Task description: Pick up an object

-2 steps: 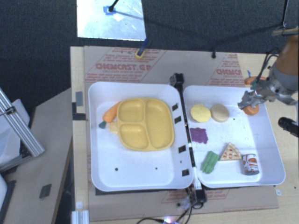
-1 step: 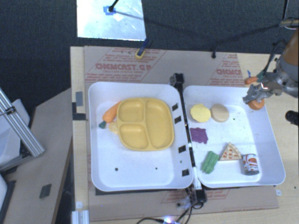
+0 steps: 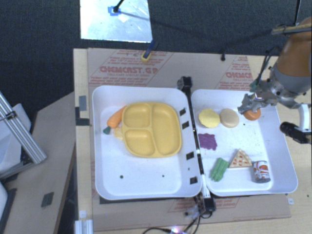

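2 bins (image 3: 105, 179): 1 tray (image 3: 148, 129), 1 carrot (image 3: 115, 117), 1 can (image 3: 261, 171).

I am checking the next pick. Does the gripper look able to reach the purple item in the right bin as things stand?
Probably yes. The purple item lies flat with bare bin floor around it, apart from the yellow disc and green piece. The gripper hangs over the same right bin, near an orange piece, and nothing stands between them.

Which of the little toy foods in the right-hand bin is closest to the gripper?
The orange round piece at the bin's far right, right beside the gripper. The tan disc and yellow disc lie further left; the purple, green, pizza and can pieces sit nearer the front.
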You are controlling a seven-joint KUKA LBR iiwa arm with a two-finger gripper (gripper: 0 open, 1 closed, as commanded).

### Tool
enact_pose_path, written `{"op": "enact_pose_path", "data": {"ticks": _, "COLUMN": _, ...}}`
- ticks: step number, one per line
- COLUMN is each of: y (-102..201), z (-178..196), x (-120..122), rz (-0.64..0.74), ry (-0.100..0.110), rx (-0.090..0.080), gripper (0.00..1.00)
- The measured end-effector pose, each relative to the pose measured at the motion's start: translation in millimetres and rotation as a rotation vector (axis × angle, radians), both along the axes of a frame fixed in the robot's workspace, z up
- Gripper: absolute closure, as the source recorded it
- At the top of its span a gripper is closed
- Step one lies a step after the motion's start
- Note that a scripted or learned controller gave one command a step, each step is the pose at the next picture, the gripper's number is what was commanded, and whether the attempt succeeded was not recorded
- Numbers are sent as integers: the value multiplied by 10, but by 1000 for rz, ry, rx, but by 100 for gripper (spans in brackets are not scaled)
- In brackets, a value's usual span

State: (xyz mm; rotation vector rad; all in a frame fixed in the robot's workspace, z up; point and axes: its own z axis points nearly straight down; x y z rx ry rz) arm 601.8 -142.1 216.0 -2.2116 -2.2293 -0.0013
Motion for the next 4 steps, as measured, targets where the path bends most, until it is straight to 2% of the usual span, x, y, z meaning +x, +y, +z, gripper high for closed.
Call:
{"op": "enact_pose_path", "data": {"ticks": 1, "y": 441, "z": -28, "x": -74, "rz": 0, "ry": -1, "rx": 0, "gripper": 100}}
{"op": "enact_pose_path", "data": {"ticks": 2, "y": 985, "z": 87, "x": -262, "rz": 2, "ry": -1, "rx": 1, "gripper": 100}}
{"op": "enact_pose_path", "data": {"ticks": 3, "y": 1600, "z": 9, "x": -305, "rz": 2, "ry": -1, "rx": 1, "gripper": 100}}
{"op": "enact_pose_path", "data": {"ticks": 4, "y": 1435, "z": 137, "x": -369, "rz": -7, "ry": -2, "rx": -1, "gripper": 100}}
